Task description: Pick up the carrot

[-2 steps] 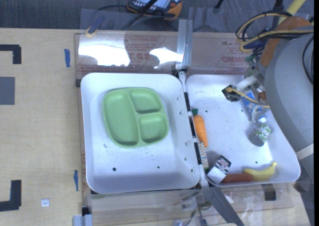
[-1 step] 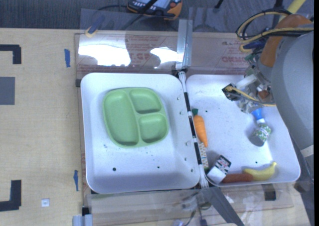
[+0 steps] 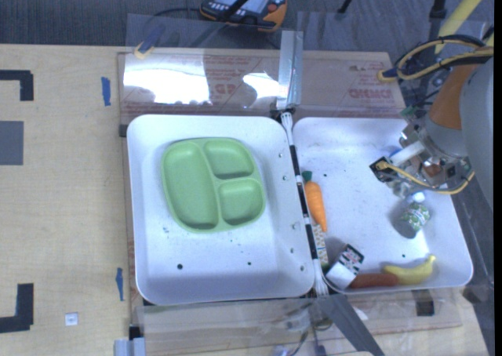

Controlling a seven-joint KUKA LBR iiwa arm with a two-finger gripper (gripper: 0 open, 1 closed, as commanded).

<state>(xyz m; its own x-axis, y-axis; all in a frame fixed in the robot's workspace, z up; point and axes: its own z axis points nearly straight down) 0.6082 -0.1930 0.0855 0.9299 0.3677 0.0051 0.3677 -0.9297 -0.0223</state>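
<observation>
One carrot (image 3: pixel 315 201), one banana (image 3: pixel 411 270), one green tray (image 3: pixel 212 183) — two bins (image 3: pixel 149 213)

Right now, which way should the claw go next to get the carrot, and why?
Probably sideways toward the left edge of the right bin. The claw hangs over that bin's right part, near the banana, while the carrot lies apart from it against the divider between the bins.

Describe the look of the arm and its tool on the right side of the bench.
The arm is grey with an orange band above the wrist. Yellow and black cables loop around it near the top. The tool is a cluttered cluster of black, white and metallic parts with thin wires, its details too small to make out.
</observation>
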